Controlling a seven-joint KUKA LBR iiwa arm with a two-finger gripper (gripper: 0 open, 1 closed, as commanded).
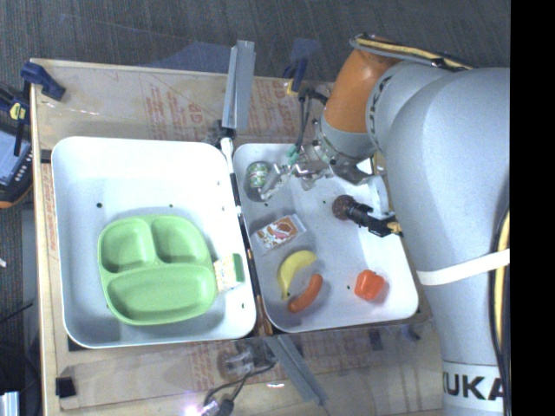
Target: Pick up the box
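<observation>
**Hand hanging at the far end of the right bin, box lying close by**

Hand [286, 172] is hanging low over the far end of the right bin [342, 250]. I cannot tell if it is open or clenched. A shiny round thing [257, 178] is sitting just beside it.

The box [279, 231] is lying flat near the bin's left wall, a little apart from the hand. A banana [297, 267] and a red sausage [305, 293] are lying just past the box. A red pepper [369, 285] is sitting off to the right.

To do this step well, I think the hand should be coming right over the box, opening wide and going straight down. It should be staying off the banana. The box is thin and flat, so it may be slipping away.

The box is showing a red and white picture, but its words are too small to read. Big letters KUKA [473, 388] are showing on the grey arm [442, 146].
</observation>
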